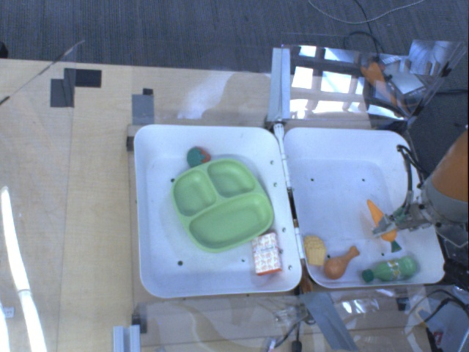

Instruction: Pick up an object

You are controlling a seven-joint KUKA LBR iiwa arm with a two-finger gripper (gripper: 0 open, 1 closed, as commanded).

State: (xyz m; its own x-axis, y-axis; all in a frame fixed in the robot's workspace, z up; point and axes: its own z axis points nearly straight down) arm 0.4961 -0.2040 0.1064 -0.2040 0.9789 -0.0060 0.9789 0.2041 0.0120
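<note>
Right bin point(344, 152): gripper point(386, 229) at carrot point(377, 215); finger state can't tell.

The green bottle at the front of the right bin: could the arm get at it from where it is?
Probably yes. The green bottle lies apart from the drumstick, with nothing on top of it, and the end effector is just behind it by the carrot.
</note>
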